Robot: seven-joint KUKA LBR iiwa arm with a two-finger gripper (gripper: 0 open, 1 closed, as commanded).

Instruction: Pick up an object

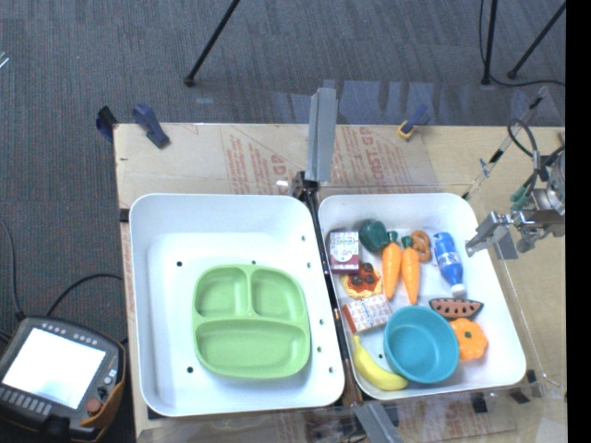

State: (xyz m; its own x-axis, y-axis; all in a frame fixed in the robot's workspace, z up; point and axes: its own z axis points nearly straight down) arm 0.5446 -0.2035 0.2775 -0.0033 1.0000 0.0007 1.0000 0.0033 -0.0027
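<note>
end effector [503,238] hangs just off the right bin's [466,203] right rim, can't tell if it's open or closed. nearest grab looks like the blue bottle [449,258], just to its left, long axis running front-to-back.
</note>
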